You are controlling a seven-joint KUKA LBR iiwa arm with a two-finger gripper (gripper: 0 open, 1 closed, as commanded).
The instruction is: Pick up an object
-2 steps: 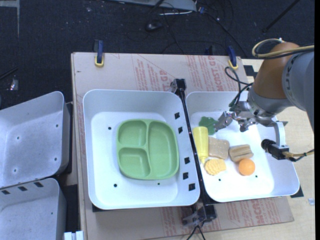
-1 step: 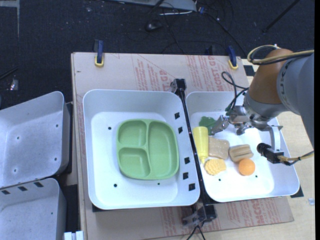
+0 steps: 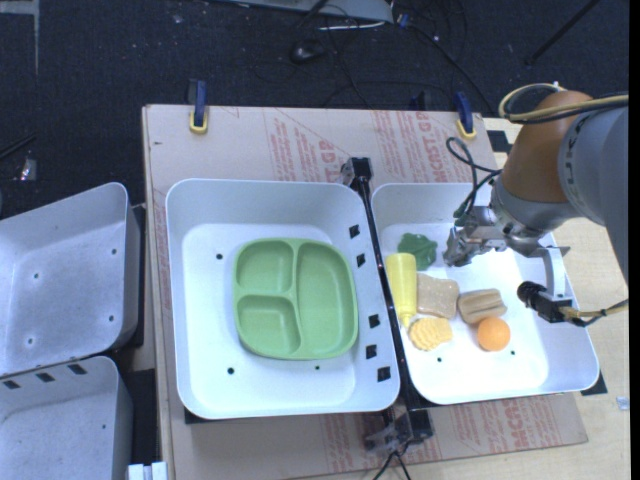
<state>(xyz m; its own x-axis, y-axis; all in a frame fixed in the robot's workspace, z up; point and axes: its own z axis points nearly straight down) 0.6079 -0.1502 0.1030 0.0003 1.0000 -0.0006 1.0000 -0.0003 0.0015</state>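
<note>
The right bin (image 3: 560, 363) holds several toy foods: a green leafy piece (image 3: 419, 249), a yellow cylinder (image 3: 402, 283), a tan bread slice (image 3: 437, 295), a ridged yellow chip (image 3: 430, 333), a brown bread roll (image 3: 481, 304) and an orange ball (image 3: 493, 334). My gripper (image 3: 462, 247) hangs over the bin's upper middle, just right of the green leafy piece and above the bread slice. I see nothing between its fingers.
The left bin (image 3: 200, 268) holds a green three-compartment plate (image 3: 297, 298). A black divider (image 3: 375, 268) runs between the bins. Blue clamps (image 3: 198, 105) hold the board's far edge. White trays (image 3: 60, 268) lie off to the left. The arm (image 3: 560, 158) crosses the right bin's upper right.
</note>
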